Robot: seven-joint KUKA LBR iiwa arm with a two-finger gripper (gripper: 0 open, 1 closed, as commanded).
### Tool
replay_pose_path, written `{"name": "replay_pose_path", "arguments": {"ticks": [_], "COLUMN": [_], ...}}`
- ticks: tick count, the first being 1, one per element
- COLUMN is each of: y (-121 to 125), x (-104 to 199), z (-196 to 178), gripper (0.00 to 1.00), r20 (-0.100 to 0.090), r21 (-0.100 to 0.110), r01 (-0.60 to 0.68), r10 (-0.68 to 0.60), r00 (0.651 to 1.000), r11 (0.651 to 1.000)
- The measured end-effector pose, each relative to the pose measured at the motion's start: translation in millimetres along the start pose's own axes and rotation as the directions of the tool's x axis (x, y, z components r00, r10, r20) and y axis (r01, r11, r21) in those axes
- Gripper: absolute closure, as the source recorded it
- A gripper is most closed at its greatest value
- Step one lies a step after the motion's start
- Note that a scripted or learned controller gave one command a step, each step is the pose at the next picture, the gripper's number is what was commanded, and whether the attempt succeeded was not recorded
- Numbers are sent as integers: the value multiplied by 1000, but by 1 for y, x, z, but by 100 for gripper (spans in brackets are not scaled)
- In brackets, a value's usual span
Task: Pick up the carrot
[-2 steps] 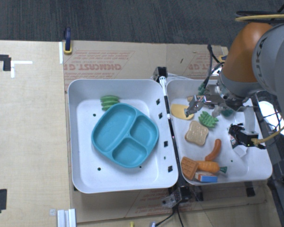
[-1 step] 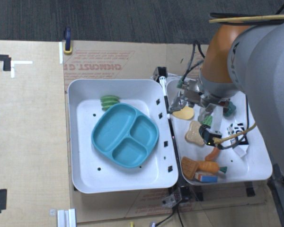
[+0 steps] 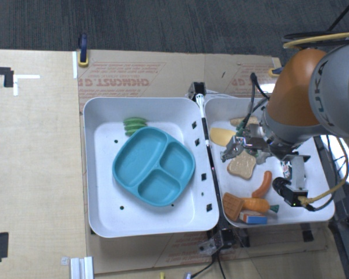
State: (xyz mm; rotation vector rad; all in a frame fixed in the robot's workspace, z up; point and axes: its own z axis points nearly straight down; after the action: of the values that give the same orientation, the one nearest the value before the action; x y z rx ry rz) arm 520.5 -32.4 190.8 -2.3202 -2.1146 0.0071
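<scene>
The carrot (image 3: 246,206) is orange with a small green top and lies at the front of the right bin (image 3: 320,214), beside a small blue and red box (image 3: 255,218). My gripper (image 3: 234,150) hangs over the middle left of that bin, just above a slice of toast (image 3: 242,167) and behind the carrot. Nothing shows in its grasp. The grey and orange arm (image 3: 299,92) covers the back right of the bin.
An orange-red sausage (image 3: 263,183) lies between the toast and the carrot. A yellow wedge (image 3: 220,136) sits near the bin's left wall. The left bin (image 3: 99,214) holds a blue divided plate (image 3: 154,166) and a green pod (image 3: 135,124).
</scene>
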Motion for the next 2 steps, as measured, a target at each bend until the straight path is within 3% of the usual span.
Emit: {"name": "replay_pose_path", "arguments": {"ticks": [1,2], "y": [71,44], "x": [-35,15], "z": [-18,1], "gripper": [0,0], "r20": [2,1], "r21": [-2,3], "r01": [-13,-164], "r10": [13,164], "r00": [1000,986], "r11": [1000,986]}}
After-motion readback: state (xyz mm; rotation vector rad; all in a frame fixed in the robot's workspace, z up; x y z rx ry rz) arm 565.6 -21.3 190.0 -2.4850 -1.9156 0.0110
